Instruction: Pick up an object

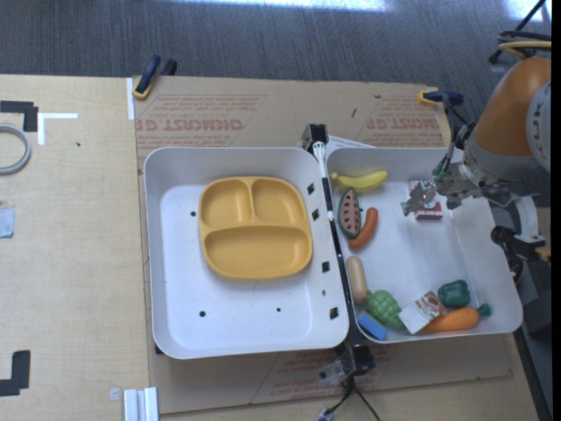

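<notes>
Reaching in from the right, the gripper (422, 202) hangs over the right bin (456, 244); whether it grips anything I cannot tell. A banana (361, 180) lies near, by the bin's top wall.

Left bin (166, 261): on the table (70, 279), holding a divided plate (255, 226) toward its far side.
Right bin (478, 235): touching the left bin's right wall.
Far left corner: banana (361, 180), behind melon slice (349, 212) and sausage (364, 227).
Near edge: bread roll (356, 278), broccoli (383, 308), carrot (453, 320), pepper (453, 293).
Claw (424, 202): over the right bin's far half.
</notes>
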Robot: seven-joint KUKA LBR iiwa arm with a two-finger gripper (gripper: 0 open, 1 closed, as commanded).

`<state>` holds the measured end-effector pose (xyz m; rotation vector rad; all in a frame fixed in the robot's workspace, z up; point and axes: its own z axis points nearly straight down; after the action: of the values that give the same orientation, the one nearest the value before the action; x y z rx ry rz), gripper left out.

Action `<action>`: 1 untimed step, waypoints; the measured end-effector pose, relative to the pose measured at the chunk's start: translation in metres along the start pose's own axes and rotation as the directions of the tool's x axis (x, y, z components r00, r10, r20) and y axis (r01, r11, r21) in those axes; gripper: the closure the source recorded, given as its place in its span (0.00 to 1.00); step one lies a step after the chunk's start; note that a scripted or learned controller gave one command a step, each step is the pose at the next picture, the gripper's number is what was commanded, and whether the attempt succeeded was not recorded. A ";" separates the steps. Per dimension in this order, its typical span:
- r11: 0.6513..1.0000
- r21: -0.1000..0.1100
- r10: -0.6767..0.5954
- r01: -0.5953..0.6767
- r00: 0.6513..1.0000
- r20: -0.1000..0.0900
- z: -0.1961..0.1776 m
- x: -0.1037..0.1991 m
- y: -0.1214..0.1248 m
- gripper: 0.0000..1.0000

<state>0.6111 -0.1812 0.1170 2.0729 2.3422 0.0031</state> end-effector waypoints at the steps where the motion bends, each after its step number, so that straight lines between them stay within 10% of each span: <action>1: 1.000 -0.003 0.001 -0.001 1.000 0.001 -0.011 -0.001 0.001 1.00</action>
<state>0.6120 -0.1820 0.1276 2.0718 2.3394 0.0047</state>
